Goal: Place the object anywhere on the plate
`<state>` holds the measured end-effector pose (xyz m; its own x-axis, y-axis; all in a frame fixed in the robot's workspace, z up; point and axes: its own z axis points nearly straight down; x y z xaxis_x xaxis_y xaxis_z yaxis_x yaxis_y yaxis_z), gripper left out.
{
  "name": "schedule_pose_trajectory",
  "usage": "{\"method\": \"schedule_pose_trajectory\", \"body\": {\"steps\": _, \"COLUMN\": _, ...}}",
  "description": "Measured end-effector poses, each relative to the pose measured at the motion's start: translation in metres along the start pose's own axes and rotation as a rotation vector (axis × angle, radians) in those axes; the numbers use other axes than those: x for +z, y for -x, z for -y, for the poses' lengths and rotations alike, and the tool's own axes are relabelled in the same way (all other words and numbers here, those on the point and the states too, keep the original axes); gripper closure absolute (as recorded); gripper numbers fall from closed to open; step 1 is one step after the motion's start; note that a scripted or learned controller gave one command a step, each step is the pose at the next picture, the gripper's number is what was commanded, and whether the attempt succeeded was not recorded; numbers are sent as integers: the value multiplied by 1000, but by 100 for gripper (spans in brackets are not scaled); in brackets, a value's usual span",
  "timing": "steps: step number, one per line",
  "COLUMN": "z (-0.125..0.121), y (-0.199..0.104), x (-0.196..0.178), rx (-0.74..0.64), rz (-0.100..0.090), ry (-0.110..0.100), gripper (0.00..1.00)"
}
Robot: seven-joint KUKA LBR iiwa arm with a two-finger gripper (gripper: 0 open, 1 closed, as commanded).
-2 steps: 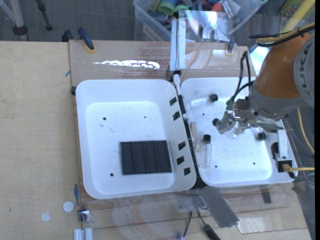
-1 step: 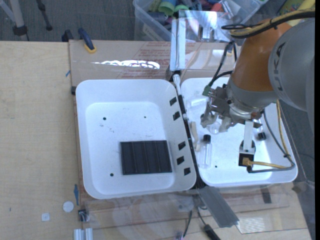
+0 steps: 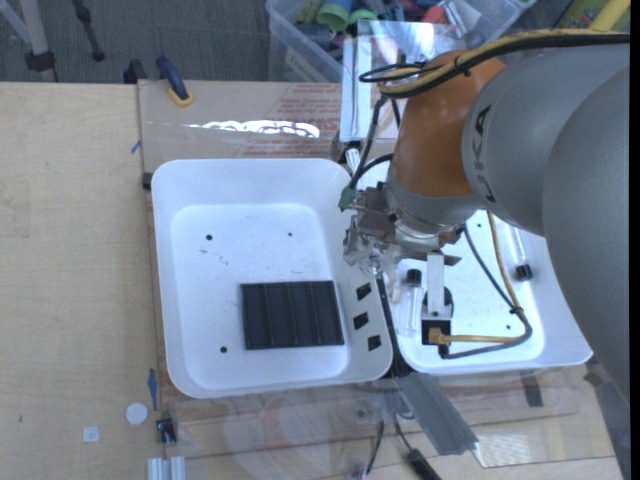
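Camera view, nearest edge first: at 6 o'clock a grey metal bracket (image 3: 432, 415) runs out from under the bins, and at 7 o'clock a small white disc (image 3: 135, 413) lies on the wooden bench (image 3: 70, 258); the bench is cut off by the left and bottom borders. Next comes the left bin (image 3: 160, 268); the dark ribbed plate (image 3: 291, 314) lies flat toward 5 o'clock of its floor and its whole top shows; the floor from 9 to 12 o'clock of the plate is open white. Three small black patches (image 3: 361, 320) sit on the bin wall at 3 o'clock of the plate; what they are is hard to make out. The right bin (image 3: 555, 346) is mostly hidden under the arm (image 3: 560, 138); a small pale piece (image 3: 520, 266) with a dark end lies toward its 3 o'clock side, and whether this is the object I cannot say. The gripper (image 3: 375, 258) hangs over the shared rim of the two bins, at 1 o'clock of the plate; whether it is spread, pressed together or pinching something I cannot tell, because the wrist under the orange band (image 3: 440, 128) covers it. Farther, at 12 o'clock, brown cardboard (image 3: 250, 108) lies behind the bins; a clear tub of coloured toys (image 3: 400, 8) stands on grey carpet (image 3: 180, 13), cut off by the top border.
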<state>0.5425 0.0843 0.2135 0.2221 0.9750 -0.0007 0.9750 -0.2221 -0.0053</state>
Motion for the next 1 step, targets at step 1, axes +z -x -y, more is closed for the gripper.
{"method": "schedule_pose_trajectory", "body": {"steps": 1, "z": -48, "y": -98, "x": 4, "rx": -163, "rz": 0, "ry": 6, "gripper": 100}}
